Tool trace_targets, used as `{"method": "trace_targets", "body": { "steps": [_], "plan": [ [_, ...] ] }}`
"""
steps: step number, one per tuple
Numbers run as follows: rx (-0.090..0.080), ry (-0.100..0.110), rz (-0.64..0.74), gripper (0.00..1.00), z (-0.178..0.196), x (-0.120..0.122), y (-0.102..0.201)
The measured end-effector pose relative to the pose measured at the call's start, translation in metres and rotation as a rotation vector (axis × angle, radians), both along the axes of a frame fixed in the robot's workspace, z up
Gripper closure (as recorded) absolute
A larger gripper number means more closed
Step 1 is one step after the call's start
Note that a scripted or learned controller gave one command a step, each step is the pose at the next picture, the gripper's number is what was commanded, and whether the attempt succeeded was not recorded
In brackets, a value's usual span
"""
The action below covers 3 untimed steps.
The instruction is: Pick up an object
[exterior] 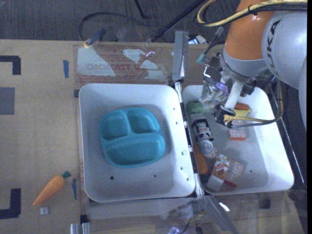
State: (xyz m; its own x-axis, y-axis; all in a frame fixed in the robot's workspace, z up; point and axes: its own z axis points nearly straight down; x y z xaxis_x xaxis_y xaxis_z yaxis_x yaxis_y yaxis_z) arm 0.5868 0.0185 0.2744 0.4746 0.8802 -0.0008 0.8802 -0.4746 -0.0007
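The gripper [213,100] hung over the top left part of the right bin [273,174]. I could not tell if it was wide or narrow, or if it held anything. Just beside it lay a small green thing [194,106]. Below that lay a little bottle [201,129] with a black and white label. Near the bottom lay a red and white box [227,171]. A blue plate [132,136] sat in the left bin [92,179].

The grey arm [288,38] reaches in from the upper right of the camera view, with its orange band [251,29] sitting just above the wrist [235,76]. The wrist angles down and to the left, and the hand [212,95] hangs at its end, pointing downward.
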Motion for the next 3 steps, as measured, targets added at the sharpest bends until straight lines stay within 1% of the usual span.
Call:
{"method": "trace_targets", "body": {
  "steps": [1, 2, 3],
  "plan": [
    [0.001, 0.003, -0.039, 1.0, 0.016, -0.041, 0.049],
    [0.0, 0.004, -0.073, 1.0, -0.004, -0.045, 0.12],
    [0.004, -0.006, 0.046, 1.0, -0.177, -0.067, 0.154]
  ]
}}
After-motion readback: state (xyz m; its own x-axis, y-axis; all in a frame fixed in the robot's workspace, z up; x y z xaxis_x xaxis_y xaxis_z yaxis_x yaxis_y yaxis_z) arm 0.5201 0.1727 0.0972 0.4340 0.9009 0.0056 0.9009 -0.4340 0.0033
